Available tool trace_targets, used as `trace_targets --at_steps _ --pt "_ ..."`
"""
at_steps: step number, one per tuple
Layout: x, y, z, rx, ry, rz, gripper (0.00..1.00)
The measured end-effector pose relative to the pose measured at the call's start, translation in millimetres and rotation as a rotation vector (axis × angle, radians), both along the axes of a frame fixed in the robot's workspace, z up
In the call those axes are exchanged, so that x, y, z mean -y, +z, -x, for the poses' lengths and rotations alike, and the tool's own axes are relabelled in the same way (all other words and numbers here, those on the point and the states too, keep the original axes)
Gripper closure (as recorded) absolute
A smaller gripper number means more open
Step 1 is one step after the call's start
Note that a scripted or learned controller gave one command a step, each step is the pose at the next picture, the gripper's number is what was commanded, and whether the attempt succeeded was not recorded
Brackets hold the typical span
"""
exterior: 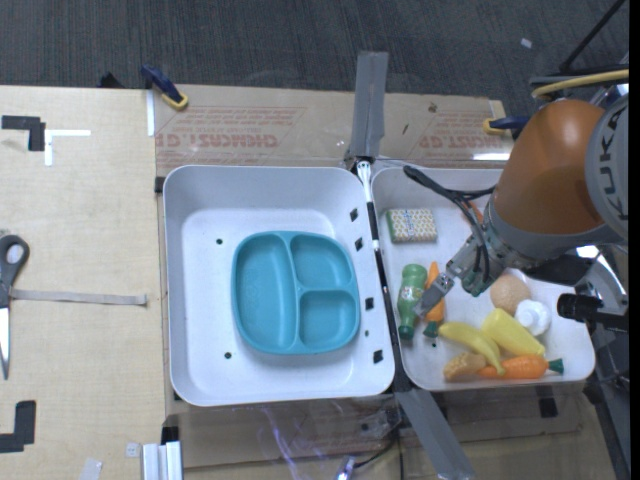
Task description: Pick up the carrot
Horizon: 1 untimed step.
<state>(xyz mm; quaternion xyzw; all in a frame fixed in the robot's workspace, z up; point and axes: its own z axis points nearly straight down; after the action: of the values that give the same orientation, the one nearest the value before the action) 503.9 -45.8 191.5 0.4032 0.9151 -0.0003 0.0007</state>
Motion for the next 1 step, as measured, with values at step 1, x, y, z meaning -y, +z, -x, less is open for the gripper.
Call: trace_targets --at_steps 1 --pt "52.0 -80.2 -34.9 -0.001 0.056 0.000 0.00"
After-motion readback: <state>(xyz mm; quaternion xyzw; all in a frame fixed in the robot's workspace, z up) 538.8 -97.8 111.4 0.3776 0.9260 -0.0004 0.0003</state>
